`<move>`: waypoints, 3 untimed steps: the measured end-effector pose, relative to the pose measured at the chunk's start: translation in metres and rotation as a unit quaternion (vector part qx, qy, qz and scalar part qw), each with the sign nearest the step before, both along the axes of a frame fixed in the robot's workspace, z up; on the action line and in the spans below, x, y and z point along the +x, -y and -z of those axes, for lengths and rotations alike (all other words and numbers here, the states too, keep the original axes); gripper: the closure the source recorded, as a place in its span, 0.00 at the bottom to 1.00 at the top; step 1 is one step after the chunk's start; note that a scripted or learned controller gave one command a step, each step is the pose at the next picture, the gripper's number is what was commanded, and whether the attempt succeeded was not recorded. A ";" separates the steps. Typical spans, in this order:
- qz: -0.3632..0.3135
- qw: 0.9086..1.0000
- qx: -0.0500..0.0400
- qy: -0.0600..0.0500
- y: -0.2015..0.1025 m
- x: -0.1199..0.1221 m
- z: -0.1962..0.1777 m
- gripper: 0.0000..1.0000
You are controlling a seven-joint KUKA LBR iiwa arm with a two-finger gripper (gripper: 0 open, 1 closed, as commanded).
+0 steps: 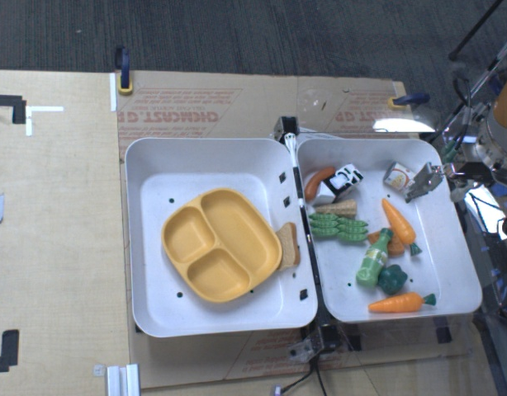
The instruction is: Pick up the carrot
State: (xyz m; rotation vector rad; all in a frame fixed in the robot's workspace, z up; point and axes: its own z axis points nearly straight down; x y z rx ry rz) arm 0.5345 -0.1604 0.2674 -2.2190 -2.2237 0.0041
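Two orange carrots lie in the right bin [452,221]. One carrot [398,222] lies slanted right of the bin's middle, its green top toward the near side. The other carrot [398,304] lies along the bin's near wall, green top pointing right. My gripper [424,183] hangs over the far right part of this bin, just above and right of the slanted carrot. It is open, with nothing between its fingers.
Around the carrots are a green bottle [372,259], a dark green vegetable [392,280], pea pods [337,225], a red sausage [318,181], a black-and-white toy [345,177] and a small pale packet [396,176]. The left bin [146,221] holds a yellow divided plate [220,244] and a bread slice [288,246].
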 end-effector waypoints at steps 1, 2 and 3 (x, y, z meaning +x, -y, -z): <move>-0.024 1.000 0.001 -0.001 0.014 0.020 0.114 0.00; 0.007 1.000 0.001 -0.001 0.017 0.044 0.176 0.00; 0.009 1.000 0.000 0.000 0.018 0.044 0.167 1.00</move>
